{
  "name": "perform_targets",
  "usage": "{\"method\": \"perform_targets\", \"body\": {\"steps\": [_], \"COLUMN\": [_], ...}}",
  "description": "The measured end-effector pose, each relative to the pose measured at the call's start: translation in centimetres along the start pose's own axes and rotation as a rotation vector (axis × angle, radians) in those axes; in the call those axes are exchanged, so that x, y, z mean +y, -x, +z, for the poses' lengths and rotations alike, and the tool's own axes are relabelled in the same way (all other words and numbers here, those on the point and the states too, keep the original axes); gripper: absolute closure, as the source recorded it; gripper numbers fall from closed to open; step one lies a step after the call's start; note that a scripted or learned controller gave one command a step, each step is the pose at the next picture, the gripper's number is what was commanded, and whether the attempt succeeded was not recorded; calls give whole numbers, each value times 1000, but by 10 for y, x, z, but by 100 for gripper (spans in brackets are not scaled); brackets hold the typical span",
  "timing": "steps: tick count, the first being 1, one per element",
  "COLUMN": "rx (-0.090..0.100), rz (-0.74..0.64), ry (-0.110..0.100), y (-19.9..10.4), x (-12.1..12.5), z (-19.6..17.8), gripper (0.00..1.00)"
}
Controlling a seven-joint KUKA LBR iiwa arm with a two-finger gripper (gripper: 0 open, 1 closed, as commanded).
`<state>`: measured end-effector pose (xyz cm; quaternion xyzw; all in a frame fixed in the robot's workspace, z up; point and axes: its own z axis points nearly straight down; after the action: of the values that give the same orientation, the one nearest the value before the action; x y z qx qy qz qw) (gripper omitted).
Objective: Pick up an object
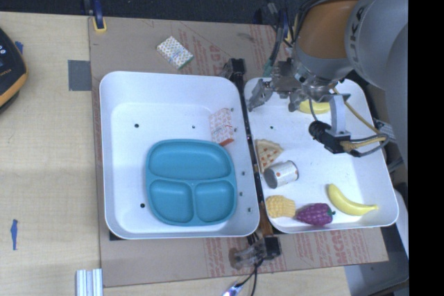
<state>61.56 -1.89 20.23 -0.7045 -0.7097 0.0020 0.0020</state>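
My gripper [279, 99] hangs over the far left part of the right bin [378, 170], fingers apart with nothing between them; one grey finger [256, 96] points at the bin's left wall. A yellow toy [317, 107] lies partly hidden under the wrist. Nearer me in that bin lie a waffle-like wedge [268, 151], a silver can [281, 173] on its side, a corn cob [280, 206], purple grapes [314, 214] and a banana [349, 201].
The left bin [118, 149] holds a blue divided plate [191, 181] and a red-and-white packet [222, 125] against its right wall. A small patterned packet [174, 51] lies on the cardboard behind it. A black part with a cable [331, 139] hangs off the wrist.
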Motion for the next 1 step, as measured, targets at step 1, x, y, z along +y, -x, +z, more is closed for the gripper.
{"method": "perform_targets", "body": {"steps": [1], "rx": [0], "rz": [2], "ry": [2], "y": [-59], "x": [41], "z": [10], "gripper": [0]}}
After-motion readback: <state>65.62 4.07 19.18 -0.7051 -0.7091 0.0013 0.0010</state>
